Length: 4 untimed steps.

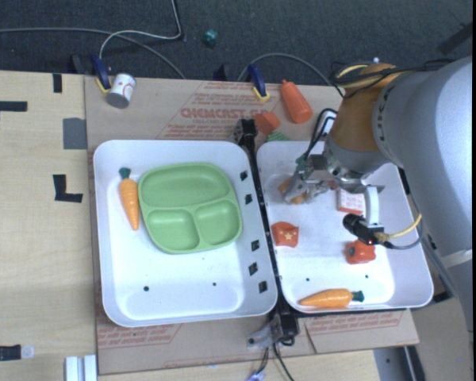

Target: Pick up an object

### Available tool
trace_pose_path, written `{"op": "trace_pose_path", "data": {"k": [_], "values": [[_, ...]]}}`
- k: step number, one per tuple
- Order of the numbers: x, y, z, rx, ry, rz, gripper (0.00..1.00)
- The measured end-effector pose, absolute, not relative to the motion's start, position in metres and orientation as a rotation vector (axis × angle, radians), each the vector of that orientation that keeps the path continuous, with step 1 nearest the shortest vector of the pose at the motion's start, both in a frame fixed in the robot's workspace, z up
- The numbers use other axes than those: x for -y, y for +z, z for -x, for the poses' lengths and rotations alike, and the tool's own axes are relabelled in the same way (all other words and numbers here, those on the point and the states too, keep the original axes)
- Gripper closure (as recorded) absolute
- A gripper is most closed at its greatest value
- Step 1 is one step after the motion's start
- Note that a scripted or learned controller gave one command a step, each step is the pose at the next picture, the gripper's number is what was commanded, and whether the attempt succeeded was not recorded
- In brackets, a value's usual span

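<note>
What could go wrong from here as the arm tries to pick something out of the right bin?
1. The claw is low over a small orange-brown piece in the right bin; it may nudge the piece rather than catch it.
2. The piece lies near the divider between the bins, so a sideways slip could bump the claw against that wall.
</note>
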State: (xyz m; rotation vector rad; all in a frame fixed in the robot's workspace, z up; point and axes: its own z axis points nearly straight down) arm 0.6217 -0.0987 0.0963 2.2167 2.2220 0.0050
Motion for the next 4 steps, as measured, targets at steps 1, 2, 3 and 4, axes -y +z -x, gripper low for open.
{"op": "trace_pose_path", "data": {"k": [1, 2, 3, 4], "values": [[0.048, 0.184, -0.596, -2.225, 0.001, -2.219, 1.0], [0.138, 0.092, -0.624, -2.223, -0.002, -2.22, 1.0], [0.138, 0.092, -0.624, -2.223, -0.003, -2.22, 0.0], [0.222, 0.179, -0.6, -2.219, -0.003, -2.22, 0.0]]}}
